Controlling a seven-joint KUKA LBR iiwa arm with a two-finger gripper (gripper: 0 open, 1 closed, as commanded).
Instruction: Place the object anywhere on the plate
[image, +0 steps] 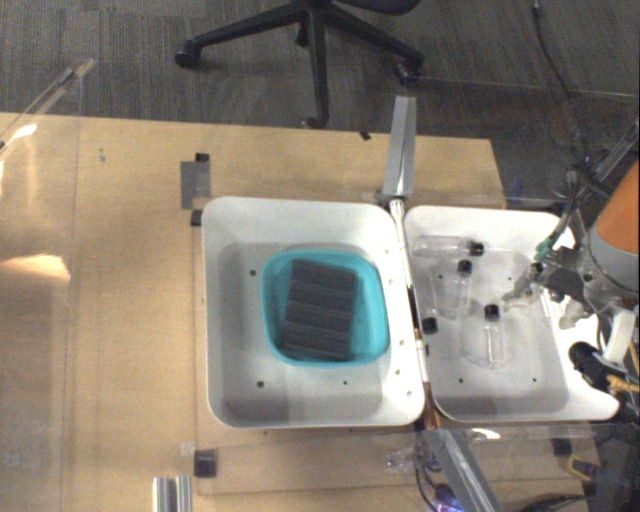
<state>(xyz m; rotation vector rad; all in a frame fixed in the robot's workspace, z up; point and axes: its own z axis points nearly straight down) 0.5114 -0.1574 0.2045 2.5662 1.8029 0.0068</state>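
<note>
A teal square plate (374, 318) lies in the middle of the left white bin (230, 330). A dark grey ribbed block (320, 308) rests flat on the plate, well inside its rim. My gripper (546, 280) hangs over the right side of the right white bin (520, 400), far from the plate and the block. The arm's grey wrist and orange band (618, 225) come in from the right edge behind it. Nothing shows in the gripper's grasp.
Several clear vials with black caps (490, 330) lie scattered in the right bin, just left of the gripper. A metal bar (400, 150) runs back from the seam between the bins. Cables (600, 365) hang at the right edge.
</note>
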